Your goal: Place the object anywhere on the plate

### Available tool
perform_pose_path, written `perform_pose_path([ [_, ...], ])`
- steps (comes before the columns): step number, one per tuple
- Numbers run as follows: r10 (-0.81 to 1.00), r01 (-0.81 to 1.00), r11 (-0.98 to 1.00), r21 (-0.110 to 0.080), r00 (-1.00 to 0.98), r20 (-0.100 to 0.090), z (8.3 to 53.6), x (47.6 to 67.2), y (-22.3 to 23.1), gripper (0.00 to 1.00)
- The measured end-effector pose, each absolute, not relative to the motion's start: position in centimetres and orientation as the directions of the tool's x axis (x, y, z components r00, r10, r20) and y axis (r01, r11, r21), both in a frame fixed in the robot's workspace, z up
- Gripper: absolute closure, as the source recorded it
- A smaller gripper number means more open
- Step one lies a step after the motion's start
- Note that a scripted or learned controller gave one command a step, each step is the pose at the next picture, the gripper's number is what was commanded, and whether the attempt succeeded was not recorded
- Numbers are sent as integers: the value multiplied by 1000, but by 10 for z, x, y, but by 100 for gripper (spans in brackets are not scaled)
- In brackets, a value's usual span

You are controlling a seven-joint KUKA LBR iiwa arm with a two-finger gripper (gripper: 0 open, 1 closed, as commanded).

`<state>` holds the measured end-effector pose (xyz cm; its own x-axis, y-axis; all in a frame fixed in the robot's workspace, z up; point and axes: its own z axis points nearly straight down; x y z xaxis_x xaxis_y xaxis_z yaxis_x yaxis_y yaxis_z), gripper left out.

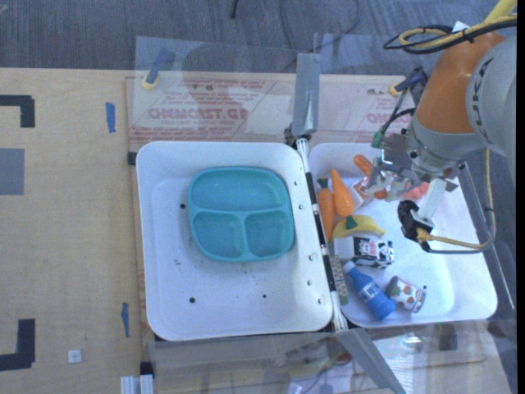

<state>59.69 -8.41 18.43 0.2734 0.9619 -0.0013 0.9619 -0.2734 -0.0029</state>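
Note:
A teal plate [242, 212] with three compartments lies in the left white bin [164, 302], and nothing rests on it. My gripper [384, 183] hangs low over the upper middle of the right bin [467, 294], among the toys there. Just left of it lie an orange carrot [341, 191] and a second carrot [326, 212]. A small orange piece [362, 164] sits above it, and a red piece [417, 191] peeks out at its right. The wrist hides what is directly under the gripper.
Lower in the right bin lie a yellow banana [358, 225], a black-and-white cow toy [372, 250], a blue bottle [368, 292] and a small can [405, 293]. A ridge between the bins [316, 220] separates them. A cable loops off the wrist [451, 243].

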Motion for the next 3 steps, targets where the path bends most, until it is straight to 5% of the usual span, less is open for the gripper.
perform_pose_path([
  [1, 945, 945, -328, 1, 328, -1, 184, 614, -83, 100],
  [2, 985, 985, -172, -12, 172, -3, 182, 656, -19, 100],
  [3, 1000, 1000, -5, -3, 5, 0, 185, 617, 79, 100],
])
